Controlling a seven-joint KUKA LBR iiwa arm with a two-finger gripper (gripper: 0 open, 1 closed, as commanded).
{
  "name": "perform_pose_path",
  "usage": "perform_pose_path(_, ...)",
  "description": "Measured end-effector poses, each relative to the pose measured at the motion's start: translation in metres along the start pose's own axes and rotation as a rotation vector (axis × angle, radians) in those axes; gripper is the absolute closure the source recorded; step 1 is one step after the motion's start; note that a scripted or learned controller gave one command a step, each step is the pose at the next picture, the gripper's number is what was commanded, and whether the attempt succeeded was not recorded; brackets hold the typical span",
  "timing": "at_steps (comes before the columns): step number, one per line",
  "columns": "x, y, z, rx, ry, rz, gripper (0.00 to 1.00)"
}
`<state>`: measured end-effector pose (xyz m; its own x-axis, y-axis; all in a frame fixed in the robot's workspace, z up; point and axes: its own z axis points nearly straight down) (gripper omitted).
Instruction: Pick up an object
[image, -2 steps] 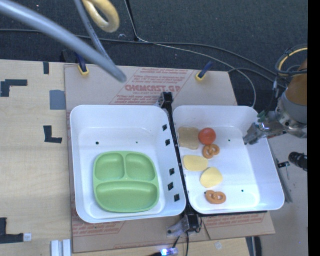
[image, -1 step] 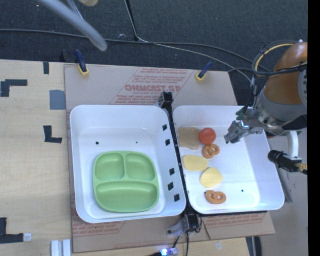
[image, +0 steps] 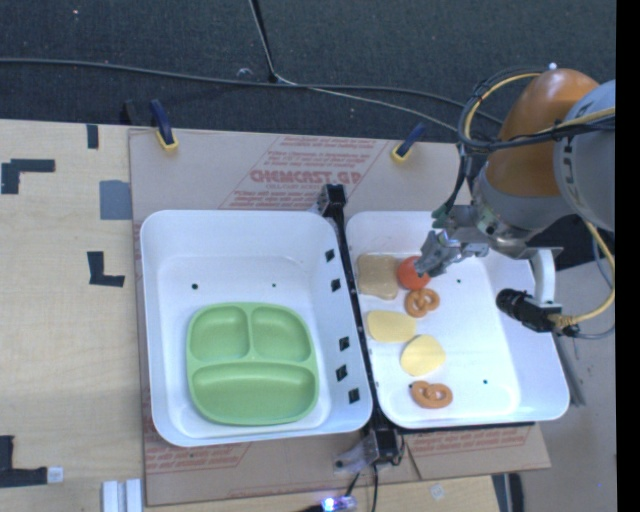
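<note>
Knotted brown pretzel (image: 431, 395); smooth round red tomato (image: 411, 273) beside gripper (image: 432, 262).

The right white bin (image: 520, 395) is crowded along its left half: a tan bread-shaped slice (image: 378, 275), a round red tomato-like piece (image: 412, 272), a small orange pretzel (image: 421, 302), two pale yellow flat pieces (image: 390, 325) (image: 423, 354) and a second orange pretzel (image: 431, 395) lie close together, some touching. The tool (image: 432, 258) hangs right at the red piece, with the grey arm (image: 540, 170) blocking the bin's upper right. The bin's right half is bare floor. In the left white bin (image: 160, 240), a green divided plate (image: 252, 362) fills the lower middle, leaving a bare strip above it. A black divider (image: 345, 300) separates the bins.
</note>
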<state>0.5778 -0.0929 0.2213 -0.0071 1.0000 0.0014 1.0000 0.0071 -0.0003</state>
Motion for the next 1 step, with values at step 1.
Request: perform_pose_path(1, 0.0567, 0.0028, 0.0103, 0.001, -0.001, 0.001, 1.00)
